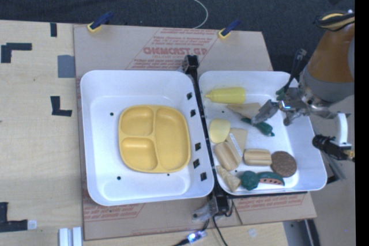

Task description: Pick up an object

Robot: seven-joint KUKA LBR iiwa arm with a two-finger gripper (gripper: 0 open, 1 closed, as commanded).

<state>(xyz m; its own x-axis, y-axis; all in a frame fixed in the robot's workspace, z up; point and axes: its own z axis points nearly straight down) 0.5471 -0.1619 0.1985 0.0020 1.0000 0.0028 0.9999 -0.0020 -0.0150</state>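
Observation:
Several toy foods lie in the right bin (300, 141): a yellow corn cob (226, 94), a tan wedge (243, 110), a pale yellow round piece (219, 131), a hot dog bun (226, 155), a tan roll (257, 156), a brown round patty (283, 163) and a green watermelon slice (262, 178). A small teal piece (266, 127) lies near the bin's middle. My gripper (274, 118) hangs low over the bin, just right of the tan wedge and above the teal piece. Its fingers are spread open and hold nothing.
The left bin (98, 124) holds a yellow divided plate (154, 138). A black divider (199, 124) runs between the bins. The arm's grey and orange body (331, 66) stands over the right bin's right rim. Cardboard and a cable lie behind the bins.

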